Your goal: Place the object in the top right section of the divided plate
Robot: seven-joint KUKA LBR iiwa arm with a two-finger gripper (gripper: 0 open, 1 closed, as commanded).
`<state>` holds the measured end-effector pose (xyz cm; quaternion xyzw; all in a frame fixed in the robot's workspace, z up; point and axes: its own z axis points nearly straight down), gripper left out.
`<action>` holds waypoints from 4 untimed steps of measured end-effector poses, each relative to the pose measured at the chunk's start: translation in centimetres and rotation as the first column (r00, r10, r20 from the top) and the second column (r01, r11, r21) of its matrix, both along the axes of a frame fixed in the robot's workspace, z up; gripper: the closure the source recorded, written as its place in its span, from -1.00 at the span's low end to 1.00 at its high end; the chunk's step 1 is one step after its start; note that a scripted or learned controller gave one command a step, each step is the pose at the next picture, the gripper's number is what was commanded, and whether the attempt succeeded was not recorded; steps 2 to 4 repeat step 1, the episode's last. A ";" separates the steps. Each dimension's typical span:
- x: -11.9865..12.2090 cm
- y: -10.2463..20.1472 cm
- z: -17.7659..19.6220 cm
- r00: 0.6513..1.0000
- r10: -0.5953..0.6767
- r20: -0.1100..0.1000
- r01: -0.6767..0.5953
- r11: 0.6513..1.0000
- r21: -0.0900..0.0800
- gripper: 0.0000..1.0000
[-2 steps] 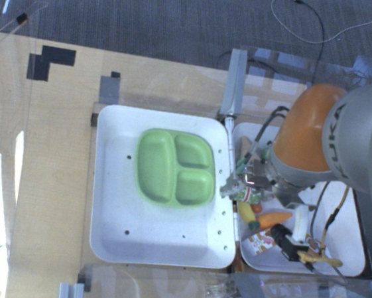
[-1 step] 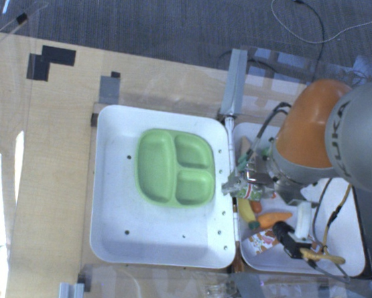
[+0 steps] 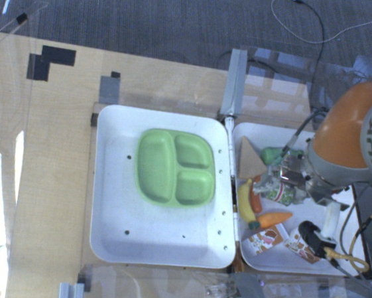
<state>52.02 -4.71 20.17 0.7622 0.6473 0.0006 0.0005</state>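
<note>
Green plastic divided plate (image 3: 174, 168) is lying at frame centre; gripper (image 3: 280, 186) is hovering right, finger state untellable; "KU" is showing on the arm (image 3: 368, 132).

white bins (image 3: 109, 236), black floor cable (image 3: 319, 34)

Looks like a robotics lab, not a home. A pale wood bench (image 3: 35, 181) is carrying two white bins (image 3: 155, 242) bolted w/ metal brackets (image 3: 235, 77), black tape marks (image 3: 49, 59) sitting left of the bins. Grey office carpet (image 3: 155, 8) is running behind the bench, a loose cable (image 3: 319, 33) trailing over it. A KUKA arm (image 3: 355, 131) is hanging over the right bin, toy food (image 3: 273, 219) lying under it.
</note>
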 end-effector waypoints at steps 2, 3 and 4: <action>-1.3 5.4 -1.7 0.994 0.114 0.002 -0.114 0.994 0.001 1.00; -1.3 5.4 -1.7 0.994 0.114 0.002 -0.114 0.994 0.001 1.00; -1.3 5.4 -1.7 0.994 0.114 0.002 -0.114 0.994 0.001 1.00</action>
